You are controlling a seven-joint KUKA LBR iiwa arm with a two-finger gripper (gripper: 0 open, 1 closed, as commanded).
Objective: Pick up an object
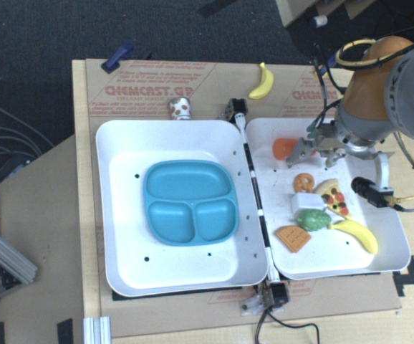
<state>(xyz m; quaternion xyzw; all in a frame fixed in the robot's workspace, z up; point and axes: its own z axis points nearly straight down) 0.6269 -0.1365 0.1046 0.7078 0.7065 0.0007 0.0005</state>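
Red object beside gripper

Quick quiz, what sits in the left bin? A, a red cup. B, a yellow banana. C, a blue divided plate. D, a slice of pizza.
C: the blue divided plate lies in the left bin, while a banana and the pizza slice are in the right bin.

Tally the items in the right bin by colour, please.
Red: 1
Yellow: 1, the banana
Green: 1
Orange-brown: 2, donut and cracker
White: 1
Multicoloured: 1, pizza slice
Total: 7
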